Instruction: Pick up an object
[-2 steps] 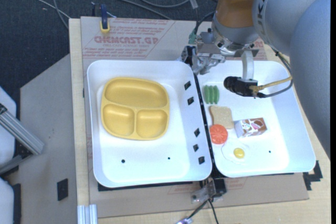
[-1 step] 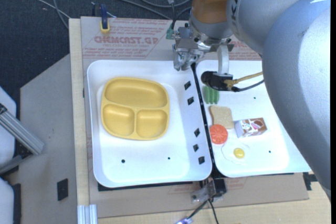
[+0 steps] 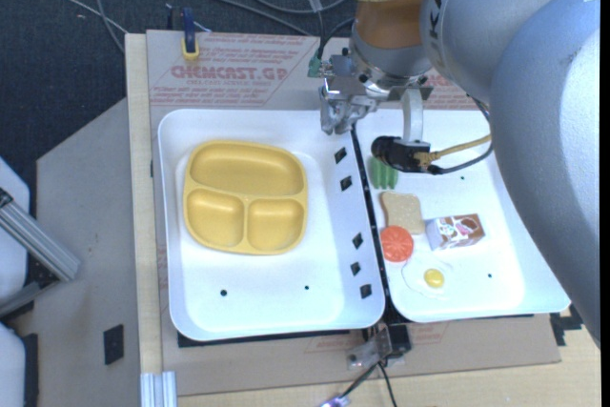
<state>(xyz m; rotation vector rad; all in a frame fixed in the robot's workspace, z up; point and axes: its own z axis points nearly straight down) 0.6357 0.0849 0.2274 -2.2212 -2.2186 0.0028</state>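
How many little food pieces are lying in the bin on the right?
5: a green piece at the top, a bread slice below it, a tomato slice, a fried egg nearest the front, and a small packet. The arm may hide more.

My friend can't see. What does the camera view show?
A grey robot arm reaches from the right, its tool hanging above the wall between two white bins. The left bin holds a yellow divided tray; the right bin holds toy food: a tomato slice, bread and a fried egg.
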